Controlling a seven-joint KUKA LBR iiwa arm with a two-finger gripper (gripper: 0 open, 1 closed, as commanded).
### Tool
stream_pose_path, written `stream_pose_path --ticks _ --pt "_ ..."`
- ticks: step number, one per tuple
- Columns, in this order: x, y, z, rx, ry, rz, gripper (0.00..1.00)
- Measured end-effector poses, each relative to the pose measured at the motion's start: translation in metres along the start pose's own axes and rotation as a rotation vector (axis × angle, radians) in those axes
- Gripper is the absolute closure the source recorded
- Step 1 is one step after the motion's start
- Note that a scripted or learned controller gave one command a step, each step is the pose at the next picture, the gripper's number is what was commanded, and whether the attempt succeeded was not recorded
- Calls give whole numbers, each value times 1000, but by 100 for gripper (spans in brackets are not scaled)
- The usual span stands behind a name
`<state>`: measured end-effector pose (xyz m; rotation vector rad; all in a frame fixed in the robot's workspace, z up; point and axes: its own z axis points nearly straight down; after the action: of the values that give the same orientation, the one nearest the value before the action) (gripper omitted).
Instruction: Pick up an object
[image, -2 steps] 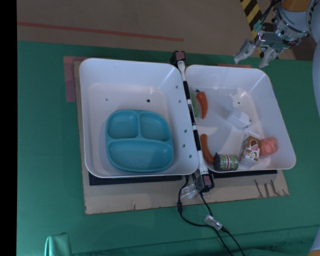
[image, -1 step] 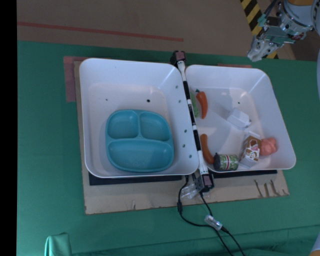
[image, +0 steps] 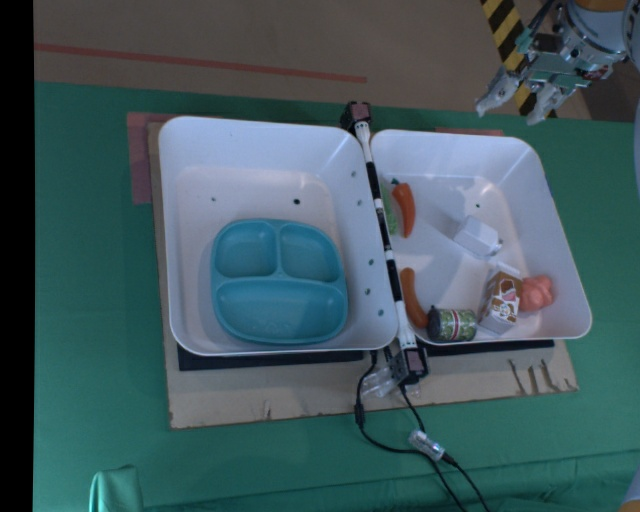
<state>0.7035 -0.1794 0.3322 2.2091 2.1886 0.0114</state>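
Cable (image: 420, 440) on green cloth, nearest me. Left bin (image: 200, 150): teal tray (image: 279, 281). Right bin (image: 520, 160): can (image: 452, 323) at front rim, carton (image: 502, 301) touching pink toy (image: 538, 292), white block (image: 477, 236), carrot (image: 404, 207) and sausage (image: 411, 296) by the divider. My gripper (image: 517, 102) hangs beyond the right bin's far rim, fingers spread, pinching nothing

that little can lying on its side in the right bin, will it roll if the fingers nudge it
Probably. The can lies on its side, so a push across its length would likely roll it. The bin wall just behind it and the carton beside it may stop it quickly. It looks rigid and smooth, so possibly slippery.
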Motion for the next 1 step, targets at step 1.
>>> stream_pose_path --ticks 1 --pt "-1 2 -21 -16 -8 4 100"
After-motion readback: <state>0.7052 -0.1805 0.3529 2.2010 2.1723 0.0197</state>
